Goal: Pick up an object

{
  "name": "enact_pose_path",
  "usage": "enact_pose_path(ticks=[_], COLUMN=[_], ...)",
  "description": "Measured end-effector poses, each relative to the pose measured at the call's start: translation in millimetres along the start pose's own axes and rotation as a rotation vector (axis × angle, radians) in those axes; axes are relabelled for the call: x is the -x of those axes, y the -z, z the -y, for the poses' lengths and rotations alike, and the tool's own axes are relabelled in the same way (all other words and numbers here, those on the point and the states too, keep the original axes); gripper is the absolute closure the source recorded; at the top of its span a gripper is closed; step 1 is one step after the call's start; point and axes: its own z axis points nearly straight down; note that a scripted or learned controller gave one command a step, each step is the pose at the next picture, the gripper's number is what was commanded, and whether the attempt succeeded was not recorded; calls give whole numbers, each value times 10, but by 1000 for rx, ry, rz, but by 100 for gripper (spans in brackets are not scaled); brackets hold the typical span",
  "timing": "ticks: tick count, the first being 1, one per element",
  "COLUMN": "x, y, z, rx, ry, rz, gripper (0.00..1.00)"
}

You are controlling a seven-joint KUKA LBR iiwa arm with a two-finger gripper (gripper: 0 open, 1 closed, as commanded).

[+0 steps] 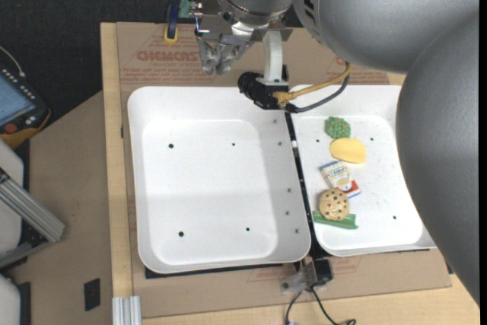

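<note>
Pincer (217,59): above the bench, beyond the left bin's (144,164) far rim; whether open or closed cannot be told. Candidate objects lie in the right bin (396,232): green piece (337,126), yellow piece (349,151), small carton (337,175), cookie (333,204). All sit well apart from the pincer, rightward and nearer the camera.

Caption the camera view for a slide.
Grey KUKA arm's two-finger gripper hangs beyond the left white bin; toy foods lie in the right white bin.

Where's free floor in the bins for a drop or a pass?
Left bin: floor bare wall to wall. Right bin: free strip from the items to the arm-side wall. Crowded along the divider: green piece, yellow piece, small packet, cookie. Gripper sits beyond the bins' far edge.
</note>
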Motion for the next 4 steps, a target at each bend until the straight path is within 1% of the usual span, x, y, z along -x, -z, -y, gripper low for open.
enact_pose_path(ticks=[1,2,3,4], x=[-216,-188,613,-120], y=[1018,-86,-348,127], z=[-100,-326,-238,129], rx=[8,-16,-11,-1], ry=[-2,-8,-12,0], rz=[-1,7,5,0], gripper=[100,100,100,100])
